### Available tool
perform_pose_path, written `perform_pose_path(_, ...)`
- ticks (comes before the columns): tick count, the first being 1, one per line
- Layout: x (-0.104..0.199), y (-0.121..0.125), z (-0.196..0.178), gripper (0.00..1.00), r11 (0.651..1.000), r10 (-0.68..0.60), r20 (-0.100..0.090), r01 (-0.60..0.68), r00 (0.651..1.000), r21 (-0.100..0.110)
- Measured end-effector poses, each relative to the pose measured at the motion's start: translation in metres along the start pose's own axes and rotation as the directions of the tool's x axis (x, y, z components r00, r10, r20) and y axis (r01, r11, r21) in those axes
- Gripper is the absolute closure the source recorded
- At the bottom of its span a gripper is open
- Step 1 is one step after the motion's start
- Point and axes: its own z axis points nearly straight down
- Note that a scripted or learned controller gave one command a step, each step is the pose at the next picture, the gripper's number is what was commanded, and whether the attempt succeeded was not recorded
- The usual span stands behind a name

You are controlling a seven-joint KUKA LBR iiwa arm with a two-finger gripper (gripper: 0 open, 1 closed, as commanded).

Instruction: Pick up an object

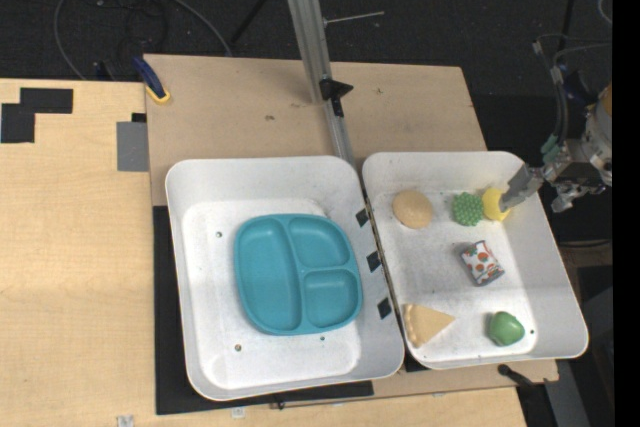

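At the near edge of the table (pixel 400 105) the two white bins sit side by side, touching along their inner rims. In the right bin (pixel 560 295), nearest the camera, a green ball-like piece (pixel 507 328) lies at about five o'clock, and a pale wedge (pixel 428 323) rests at seven o'clock with its point aimed toward nine o'clock, its long axis running left to right. Near the bin's middle a small red-and-white patterned packet (pixel 481 263) lies tilted, its long axis running from eleven to five o'clock; the print is too small to read. Farther back, a tan round bun (pixel 412 209) sits at eleven o'clock, a bumpy green ball (pixel 466 209) lies beside it, and a small yellow piece (pixel 494 203) touches that ball on its right. The hand (pixel 512 190) reaches in from three o'clock over the far right rim, its grey tip slanting down toward eight o'clock and meeting the yellow piece; whether it is spread or pinching the piece cannot be told, since the tip is small and blurred. The arm behind it is cut off at the right. The left bin (pixel 190 215) holds a teal divided tray (pixel 297 272), its long axis running from eleven to five o'clock. Beyond the bins a metal post (pixel 305 25) rises from the table.
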Motion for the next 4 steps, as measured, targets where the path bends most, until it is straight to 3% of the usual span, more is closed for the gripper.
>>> perform_pose_path(3,0.006,-0.021,0.166,0.0,1.0,0.0,-0.003,0.0,1.0,0.006)
perform_pose_path(4,0.004,-0.021,0.153,1.0,1.0,0.003,-0.002,-0.003,1.0,0.004)
